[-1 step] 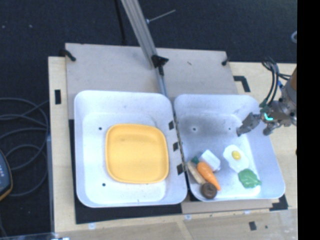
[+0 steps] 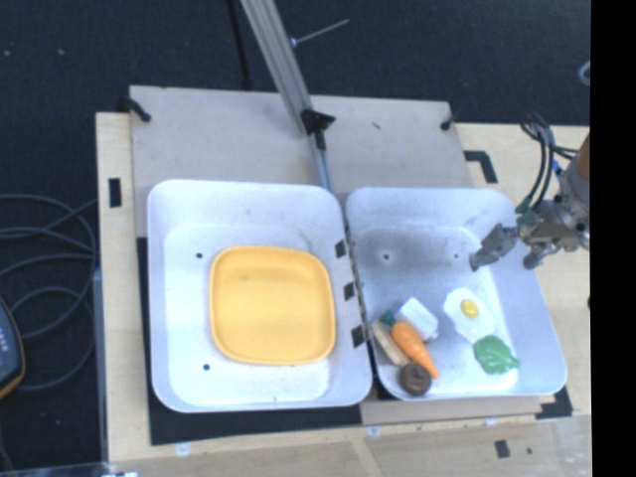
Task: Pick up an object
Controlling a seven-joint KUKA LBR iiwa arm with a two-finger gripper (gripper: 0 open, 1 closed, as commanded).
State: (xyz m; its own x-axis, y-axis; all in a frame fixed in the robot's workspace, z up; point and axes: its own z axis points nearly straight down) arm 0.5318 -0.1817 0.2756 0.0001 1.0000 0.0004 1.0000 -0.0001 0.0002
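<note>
My end effector (image 2: 509, 246) hangs over the upper right part of the right bin (image 2: 417, 207), its two fingers spread and nothing between them; one dark finger points down-left, the other sits nearer the bin's right rim. My wrist enters from the right edge with cables looped above it.

The candidate things lie below and to the left of my end effector, clustered at the bin's near end. The fried egg (image 2: 468, 310) is closest, just below; I judge it a light, flat plastic toy, hard to pinch except across its raised yolk or edge. The green piece (image 2: 494, 354) lies beyond it, the white block (image 2: 416, 317) further left. The carrot (image 2: 411, 344) seems the best choice: stiff, light, narrow enough to grip across its middle. The brown round piece (image 2: 415, 379) may roll.

The yellow plate (image 2: 271, 304) lies well to my left in the left bin (image 2: 179, 296).
</note>
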